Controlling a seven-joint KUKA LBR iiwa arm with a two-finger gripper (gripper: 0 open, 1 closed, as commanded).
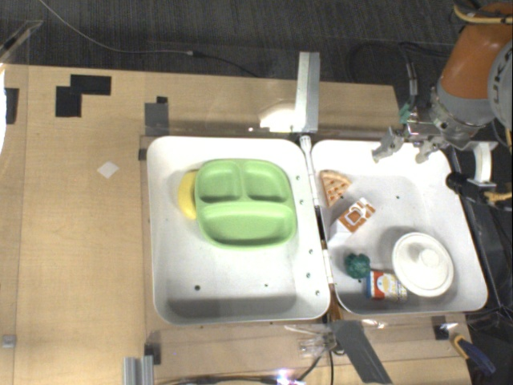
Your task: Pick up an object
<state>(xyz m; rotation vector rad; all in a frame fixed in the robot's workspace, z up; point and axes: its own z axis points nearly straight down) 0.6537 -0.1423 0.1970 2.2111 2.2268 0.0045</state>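
Observation:
My gripper (406,147) hangs over the far edge of the right bin (449,207), its two fingers spread open with nothing between them. Below it in that bin lie a waffle-like slice (334,187), a small brown-and-white block (356,214), a teal lump (357,264), a small can lying on its side (385,285) and a white lidded bowl (422,263). None of these touch the gripper.
The left bin (232,295) holds a green divided tray (244,201) with a yellow object (187,195) partly under its left edge. A metal post (308,91) stands behind the divider between the bins. The arm's orange band (473,58) is at the upper right.

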